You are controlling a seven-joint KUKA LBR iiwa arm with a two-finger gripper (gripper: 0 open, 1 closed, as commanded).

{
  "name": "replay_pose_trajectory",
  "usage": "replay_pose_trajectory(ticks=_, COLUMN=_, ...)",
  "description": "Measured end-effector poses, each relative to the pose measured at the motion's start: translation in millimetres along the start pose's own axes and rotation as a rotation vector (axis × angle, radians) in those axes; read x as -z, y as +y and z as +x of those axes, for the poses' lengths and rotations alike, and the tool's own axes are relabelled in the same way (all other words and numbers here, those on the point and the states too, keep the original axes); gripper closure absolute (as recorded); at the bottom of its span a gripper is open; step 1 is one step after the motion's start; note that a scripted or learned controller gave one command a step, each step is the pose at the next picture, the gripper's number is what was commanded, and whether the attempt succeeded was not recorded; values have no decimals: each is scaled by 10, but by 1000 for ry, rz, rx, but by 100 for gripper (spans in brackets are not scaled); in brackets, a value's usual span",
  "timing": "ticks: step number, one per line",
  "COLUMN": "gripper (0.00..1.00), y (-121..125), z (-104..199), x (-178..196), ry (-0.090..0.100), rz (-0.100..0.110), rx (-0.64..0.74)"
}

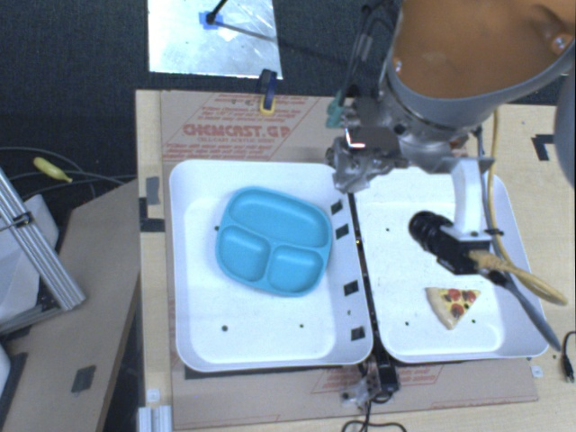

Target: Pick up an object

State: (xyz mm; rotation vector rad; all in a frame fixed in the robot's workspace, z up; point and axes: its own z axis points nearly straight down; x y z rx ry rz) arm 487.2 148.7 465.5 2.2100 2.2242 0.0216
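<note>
A blue three-compartment plate [273, 239] lies flat in the left bin [193, 331]. In the right bin [396, 331] a toy pizza slice [453, 305] rests near the front. Behind it lies a brush [443, 239] with a black head and a tan handle running off to the right. My gripper [358, 162] hangs over the far end of the divide between the two bins, apart from all three objects. The grey and orange arm above hides much of it.
A white upright part [468, 198] stands just behind the brush head in the right bin. Cardboard [243, 124] lies under the bins. A metal frame [36, 259] stands at the left, and a shiny sheet [211, 25] lies at the back.
</note>
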Motion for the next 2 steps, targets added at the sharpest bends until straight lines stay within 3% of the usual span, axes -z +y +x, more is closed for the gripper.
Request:
replay_pose_trajectory(ticks=1, gripper=100, y=-14, z=-354, x=-425, ry=-6, rz=15, rx=-9)
replay_pose_trajectory(ticks=2, gripper=100, y=-9, z=-567, x=-140, ry=-5, rz=9, rx=-7)
